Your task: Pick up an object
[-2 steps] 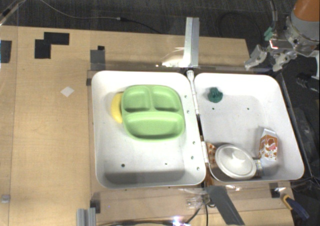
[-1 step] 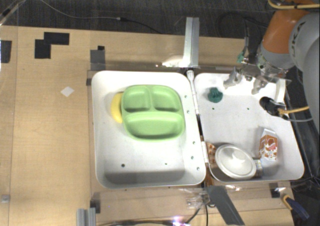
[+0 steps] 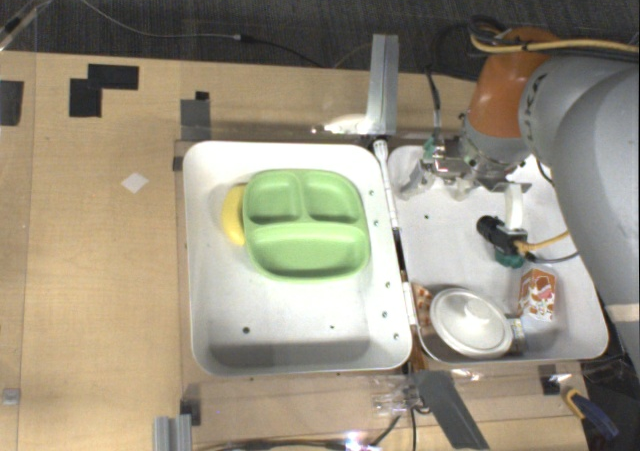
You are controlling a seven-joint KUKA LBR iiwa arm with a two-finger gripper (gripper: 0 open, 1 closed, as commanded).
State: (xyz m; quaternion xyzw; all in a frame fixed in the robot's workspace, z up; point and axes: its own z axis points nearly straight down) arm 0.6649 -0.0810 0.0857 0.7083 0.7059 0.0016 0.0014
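Note:
My gripper (image 3: pixel 436 171) hangs low over the far left corner of the right bin (image 3: pixel 445 239), below the arm's orange band. Nothing shows in its grasp. In the same bin a round metal bowl (image 3: pixel 472 321) rests at the near edge. A small red and white packet (image 3: pixel 538 296) lies just to the bowl's right. The left bin (image 3: pixel 290 339) holds a green divided plate (image 3: pixel 303 222). A yellow object (image 3: pixel 232 215) peeks out from under the plate's left side, mostly hidden.
An upright metal post (image 3: pixel 384 84) stands behind the wall between the two bins. The grey arm (image 3: pixel 590 149) covers the right bin's far right part. Wooden bench (image 3: pixel 90 269) stretches to the left.

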